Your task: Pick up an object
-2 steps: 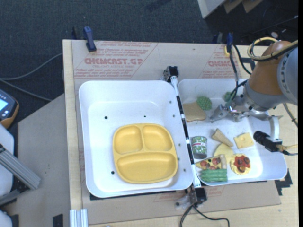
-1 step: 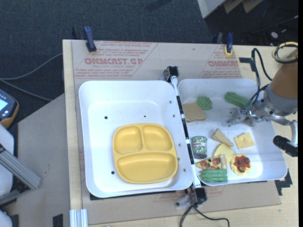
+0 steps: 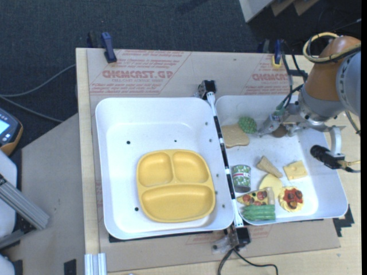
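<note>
Camera view puts my arm (image 3: 332, 67) at the upper right of the frame, reaching down-left into the right bin (image 3: 338, 196). My gripper (image 3: 277, 126) hangs near the bin's top edge, with a small brown object (image 3: 280, 132) right at it and a green piece (image 3: 248, 124) just left. Whether it grips anything, I cannot tell.

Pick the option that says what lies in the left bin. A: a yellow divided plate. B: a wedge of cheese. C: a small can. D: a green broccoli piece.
A: the yellow divided plate lies by itself in the left bin, while the toy foods lie in the right bin.
</note>
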Robot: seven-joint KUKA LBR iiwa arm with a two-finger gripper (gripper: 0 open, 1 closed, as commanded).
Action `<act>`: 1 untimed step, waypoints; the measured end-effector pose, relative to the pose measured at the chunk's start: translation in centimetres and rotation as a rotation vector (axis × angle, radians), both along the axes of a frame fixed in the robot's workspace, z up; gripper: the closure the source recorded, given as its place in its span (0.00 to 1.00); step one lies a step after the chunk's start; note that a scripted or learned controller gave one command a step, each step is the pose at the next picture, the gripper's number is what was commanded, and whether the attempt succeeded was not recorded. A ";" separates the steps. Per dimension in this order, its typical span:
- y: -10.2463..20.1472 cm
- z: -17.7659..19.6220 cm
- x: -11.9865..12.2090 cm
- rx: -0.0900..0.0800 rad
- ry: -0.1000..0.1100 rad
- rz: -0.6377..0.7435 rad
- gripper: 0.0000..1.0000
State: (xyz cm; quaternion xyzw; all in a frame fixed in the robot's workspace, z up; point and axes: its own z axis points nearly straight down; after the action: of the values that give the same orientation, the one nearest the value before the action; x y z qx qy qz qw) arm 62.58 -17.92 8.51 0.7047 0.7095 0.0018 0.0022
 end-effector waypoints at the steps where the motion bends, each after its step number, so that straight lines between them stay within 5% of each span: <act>1: -4.0 0.0 2.9 0.017 0.015 -0.005 0.00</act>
State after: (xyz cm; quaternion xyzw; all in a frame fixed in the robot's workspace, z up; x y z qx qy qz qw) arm 65.51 -21.91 8.50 0.7065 0.7077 0.0025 -0.0092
